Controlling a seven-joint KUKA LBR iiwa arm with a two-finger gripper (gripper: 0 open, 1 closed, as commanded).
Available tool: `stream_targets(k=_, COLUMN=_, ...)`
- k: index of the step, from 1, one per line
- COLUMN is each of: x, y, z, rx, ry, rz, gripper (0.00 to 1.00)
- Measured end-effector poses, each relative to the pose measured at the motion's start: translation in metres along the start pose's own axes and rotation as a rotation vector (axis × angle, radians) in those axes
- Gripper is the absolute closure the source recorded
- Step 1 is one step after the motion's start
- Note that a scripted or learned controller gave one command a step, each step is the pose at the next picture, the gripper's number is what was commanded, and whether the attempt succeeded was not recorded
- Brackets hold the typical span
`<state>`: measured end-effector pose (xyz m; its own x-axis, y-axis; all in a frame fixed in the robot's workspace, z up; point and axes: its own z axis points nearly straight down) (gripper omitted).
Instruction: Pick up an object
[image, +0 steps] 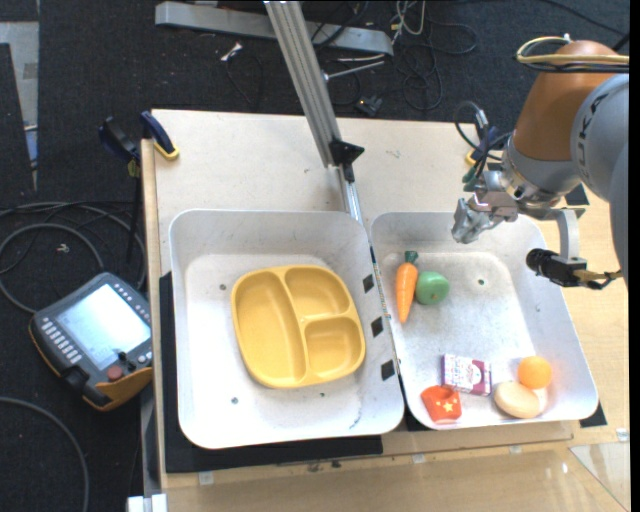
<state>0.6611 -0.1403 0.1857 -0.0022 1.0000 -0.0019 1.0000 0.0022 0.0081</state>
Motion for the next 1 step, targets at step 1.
stream_targets(k=1, x=0.0001, y=0.0013, z=-0.0232, rx=0.003, ry=0.001, rz=0.0, gripper=1.0)
